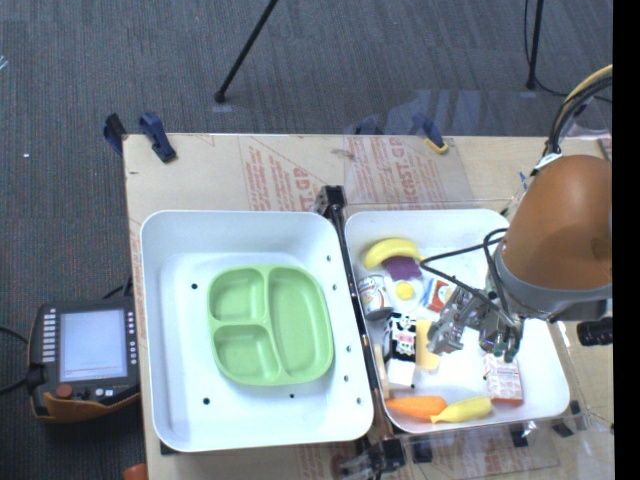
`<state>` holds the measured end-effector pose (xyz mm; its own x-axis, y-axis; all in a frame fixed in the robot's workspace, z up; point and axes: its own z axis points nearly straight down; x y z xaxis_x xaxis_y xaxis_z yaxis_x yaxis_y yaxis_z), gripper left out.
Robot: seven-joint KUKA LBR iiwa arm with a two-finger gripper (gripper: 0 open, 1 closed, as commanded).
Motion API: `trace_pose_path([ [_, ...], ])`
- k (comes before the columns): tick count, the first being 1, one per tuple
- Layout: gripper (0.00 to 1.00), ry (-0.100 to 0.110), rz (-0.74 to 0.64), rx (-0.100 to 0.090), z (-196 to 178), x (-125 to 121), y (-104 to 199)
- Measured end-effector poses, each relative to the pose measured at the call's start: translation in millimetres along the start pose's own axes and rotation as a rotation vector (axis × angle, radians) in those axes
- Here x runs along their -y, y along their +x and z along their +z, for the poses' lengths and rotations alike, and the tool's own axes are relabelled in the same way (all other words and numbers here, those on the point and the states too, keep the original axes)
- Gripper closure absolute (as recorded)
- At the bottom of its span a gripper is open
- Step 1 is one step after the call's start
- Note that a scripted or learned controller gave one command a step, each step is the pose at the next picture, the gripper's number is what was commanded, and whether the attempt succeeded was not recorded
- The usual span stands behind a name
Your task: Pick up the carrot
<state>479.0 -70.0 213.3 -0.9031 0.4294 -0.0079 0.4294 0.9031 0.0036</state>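
Orange and tapered, the carrot (417, 405) is lying on its side at the near edge of the right bin (470, 218), its thick end pointing toward the divider between the bins and its thin end touching a yellow, pepper-like toy (462, 409) that is lying along the same wall. It is probably resting there because loose toys are tending to settle against the bin's low wall. The rest of the clutter is crowding the bin's left half: a banana (390, 250) at the far side, a purple piece (404, 267) just under it, a small can (373, 295), and a black-and-white carton (402, 336). A red-and-white box (504, 379) is sitting on the right side. The left bin (160, 268) is holding a green divided plate (270, 324). The gripper (470, 330) is hanging over the middle of the right bin, reaching in from the right, and I cannot tell whether it is open or closed; nothing is visibly being held. The carrot is lying nearer the camera than the gripper and a little toward the divider, apart from it, so the arm is likely needing to travel toward that near wall before descending.
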Motion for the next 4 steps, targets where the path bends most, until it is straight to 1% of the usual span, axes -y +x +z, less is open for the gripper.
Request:
trace_pose_path([
  [1, 0.0, 0.003, -0.001, -0.008, 3.4, 0.3, 1.9],
  [2, 0.0, 0.006, 0.122, -0.012, 74.4, 5.3, -12.0],
  [3, 0.0, 0.006, 0.201, -0.012, 127.6, 10.1, 0.8],
  [4, 1.0, 0.006, 0.195, -0.011, 118.1, 9.6, 0.2],
])
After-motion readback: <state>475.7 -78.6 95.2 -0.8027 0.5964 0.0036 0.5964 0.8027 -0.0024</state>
